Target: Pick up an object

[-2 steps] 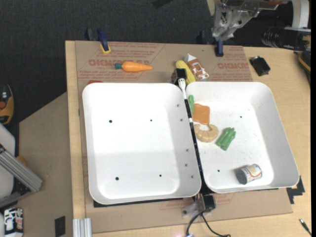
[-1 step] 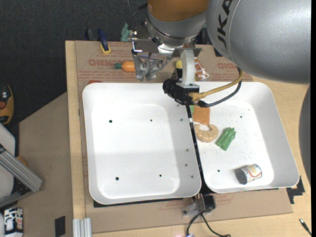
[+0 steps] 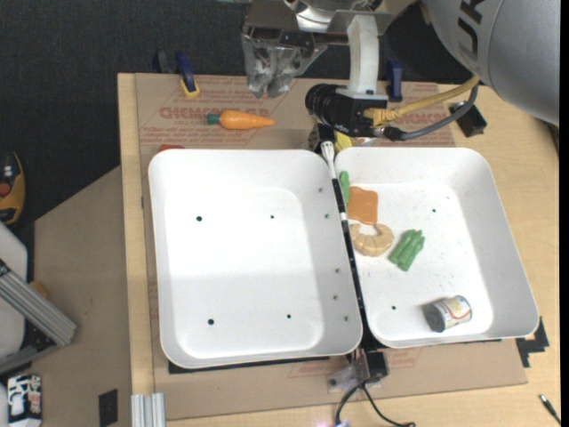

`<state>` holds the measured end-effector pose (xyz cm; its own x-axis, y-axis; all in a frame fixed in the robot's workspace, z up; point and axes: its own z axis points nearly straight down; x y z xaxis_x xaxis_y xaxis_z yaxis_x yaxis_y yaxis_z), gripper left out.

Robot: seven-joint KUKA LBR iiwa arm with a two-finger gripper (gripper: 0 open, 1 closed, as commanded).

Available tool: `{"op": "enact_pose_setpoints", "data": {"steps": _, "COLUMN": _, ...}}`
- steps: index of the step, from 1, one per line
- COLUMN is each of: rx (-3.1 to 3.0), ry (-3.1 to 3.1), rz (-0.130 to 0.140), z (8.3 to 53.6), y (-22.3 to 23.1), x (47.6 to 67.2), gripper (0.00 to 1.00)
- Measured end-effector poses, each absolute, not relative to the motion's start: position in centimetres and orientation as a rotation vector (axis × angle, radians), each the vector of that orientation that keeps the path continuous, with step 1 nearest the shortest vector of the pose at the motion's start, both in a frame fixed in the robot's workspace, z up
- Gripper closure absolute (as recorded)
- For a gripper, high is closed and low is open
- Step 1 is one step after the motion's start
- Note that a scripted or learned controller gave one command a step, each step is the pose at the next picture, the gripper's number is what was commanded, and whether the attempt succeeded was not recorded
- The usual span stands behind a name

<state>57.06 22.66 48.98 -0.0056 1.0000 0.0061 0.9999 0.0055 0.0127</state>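
Observation:
My gripper point(image 3: 272, 74) hangs over the brown board behind the left bin point(image 3: 178, 238), just up and right of an orange toy carrot point(image 3: 240, 120) that lies on the board outside both bins. Nothing shows in the gripper. The right bin point(image 3: 480, 229) holds an orange flat piece point(image 3: 363, 205), a beige ring-shaped piece point(image 3: 372, 238), a green ridged piece point(image 3: 408, 249) and a small grey can on its side point(image 3: 447, 312). A thin green stick point(image 3: 344, 188) lies along that bin's left wall.
A black fitting with yellow cables point(image 3: 356, 114) sits behind the seam between the bins. Blue clamps point(image 3: 187, 74) hold the board at the back. The arm's grey body point(image 3: 498, 25) covers the upper right corner.

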Motion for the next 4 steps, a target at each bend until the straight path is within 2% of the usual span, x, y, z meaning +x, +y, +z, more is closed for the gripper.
{"op": "enact_pose_setpoints", "data": {"steps": 1, "rx": 2.227, "ry": 2.218, "rz": -0.002, "z": 49.2, "y": 17.2, "x": 52.7, "gripper": 1.00}}
{"op": "enact_pose_setpoints", "data": {"steps": 2, "rx": 2.221, "ry": 2.233, "rz": -0.022, "z": 33.5, "y": 22.7, "x": 51.2, "gripper": 1.00}}
{"op": "enact_pose_setpoints", "data": {"steps": 3, "rx": 2.236, "ry": 2.209, "rz": -0.010, "z": 33.4, "y": 11.4, "x": 48.2, "gripper": 1.00}}
{"op": "enact_pose_setpoints", "data": {"steps": 4, "rx": 2.207, "ry": 2.234, "rz": 0.018, "z": 40.9, "y": 21.9, "x": 48.0, "gripper": 1.00}}
